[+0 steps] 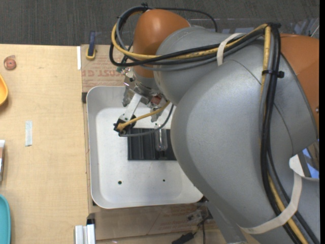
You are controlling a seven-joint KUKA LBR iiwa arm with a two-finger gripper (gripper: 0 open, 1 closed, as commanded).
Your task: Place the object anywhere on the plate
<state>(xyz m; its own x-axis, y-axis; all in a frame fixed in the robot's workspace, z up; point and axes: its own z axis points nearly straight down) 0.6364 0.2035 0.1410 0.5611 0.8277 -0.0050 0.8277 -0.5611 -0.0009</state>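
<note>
My gripper (151, 144) shows as a dark, ribbed rectangular block low over the floor of the white bin (104, 156), near the bin's middle. The grey arm and its orange band (155, 32) reach in from the right and cover the bin's right half. A yellow cable with a black end (122, 125) hangs from the wrist, just left of the gripper. Whatever lies under the gripper is hidden. I cannot pick out a plate or a loose object in the bare part of the bin.
Two small dark dots (120, 182) mark the bin floor near its front. Left of the bin is a wooden tabletop (45, 187) with a small round disc (9, 62), a pale strip (28, 133), an orange thing (2, 91) and a teal edge (4, 220).
</note>
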